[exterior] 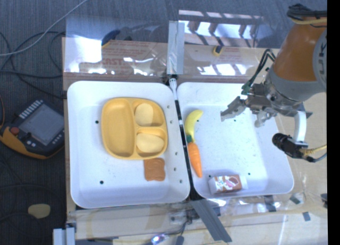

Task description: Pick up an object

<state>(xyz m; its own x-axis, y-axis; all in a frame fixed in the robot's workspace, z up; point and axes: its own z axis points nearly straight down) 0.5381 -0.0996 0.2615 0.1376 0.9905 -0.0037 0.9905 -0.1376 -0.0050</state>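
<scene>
Grey carpet surrounds the surface (122,58), which bears 2 shallow white bins. Left white bin (85,148) holds a yellow 3-compartment plastic tray (119,129) and, just below it, a brown toast-like slab (154,170). Right white bin (265,175) holds a yellow banana (192,121), an orange carrot (194,158) and a small red-and-white carton (228,183). Above its right part hangs the tool (247,112), fingers spread, gripping nothing.
</scene>
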